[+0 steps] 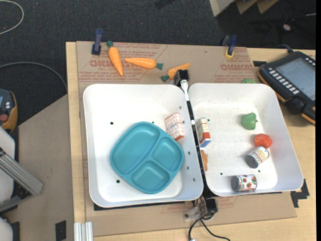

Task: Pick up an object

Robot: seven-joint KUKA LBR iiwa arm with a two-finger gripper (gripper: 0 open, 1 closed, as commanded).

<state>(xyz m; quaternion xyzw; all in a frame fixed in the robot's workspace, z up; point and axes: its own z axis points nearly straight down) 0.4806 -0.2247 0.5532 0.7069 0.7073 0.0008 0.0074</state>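
The left bin (95, 134) holds a teal divided plate (146, 156) and a small red-and-white carton (174, 126) by its right wall. In the right bin (228, 97) lie a second small carton (202, 131) at the left wall, a green pepper (249, 120), a red tomato (263, 140), a tipped can (257, 156) and a second can with a red label (244, 183) near the front edge.
Three toy carrots (116, 60) (142, 63) (178, 71) lie on the cardboard behind the bins. Blue clamps (96, 41) (230, 45) hold the board's back edge. A teach pendant (293, 79) rests at the right.
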